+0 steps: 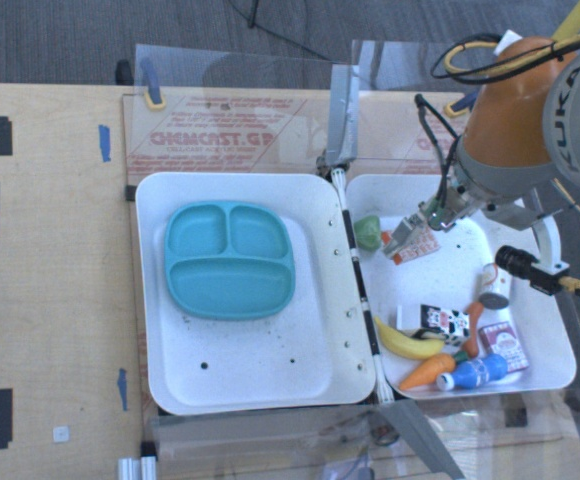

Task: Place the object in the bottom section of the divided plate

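Lying nearest, against the near wall of the right bin [562, 360]: an orange carrot [428, 371] and, just right of it and touching, a blue bottle [475, 373]; sitting just beyond the bottle, a maroon box [505, 346]; curving along the left side of that bin, a banana [408, 340], with a black-and-white carton [440, 320] resting at its far right end; leaning beside the carton, a thin red-orange piece [473, 318]; standing a little farther, near the right wall, a small grey-and-white cylinder [492, 290], too small to name.

Sitting in the far left corner of the same bin, a green round item [368, 232]; lying just right of it, a red-and-white packet [417, 249], the likely thing for the task, resting well apart from the plate.

Reaching in from the right over the far part of the right bin, the grey arm with its orange band [510, 108]; hanging directly at the far edge of the packet, the gripper [410, 232]; touching or merely overlapping, impossible to tell; clenched or released, likewise impossible to tell.

Occupying the far half of the left bin [155, 368], the teal divided plate [230, 260]; facing near, its long bottom section [232, 288]; lying beyond that, two smaller sections side by side.
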Available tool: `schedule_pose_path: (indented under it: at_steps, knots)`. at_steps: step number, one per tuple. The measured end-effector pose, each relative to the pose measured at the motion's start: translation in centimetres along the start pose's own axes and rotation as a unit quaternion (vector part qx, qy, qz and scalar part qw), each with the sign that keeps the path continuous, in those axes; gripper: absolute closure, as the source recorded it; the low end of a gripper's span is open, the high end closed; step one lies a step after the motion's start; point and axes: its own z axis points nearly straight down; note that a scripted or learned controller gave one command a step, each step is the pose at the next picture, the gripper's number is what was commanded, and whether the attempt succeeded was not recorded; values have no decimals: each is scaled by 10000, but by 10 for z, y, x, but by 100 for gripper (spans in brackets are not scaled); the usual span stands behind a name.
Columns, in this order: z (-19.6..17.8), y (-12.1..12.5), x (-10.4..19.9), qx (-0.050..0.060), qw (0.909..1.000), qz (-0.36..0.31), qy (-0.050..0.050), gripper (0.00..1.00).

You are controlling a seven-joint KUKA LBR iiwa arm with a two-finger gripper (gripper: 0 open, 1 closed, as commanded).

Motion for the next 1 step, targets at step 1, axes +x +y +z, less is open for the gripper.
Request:
schedule_pose_path:
  at_steps: [1]
  knots:
    - [-6, 10, 65, 26, 9996, 263, 17, 100]
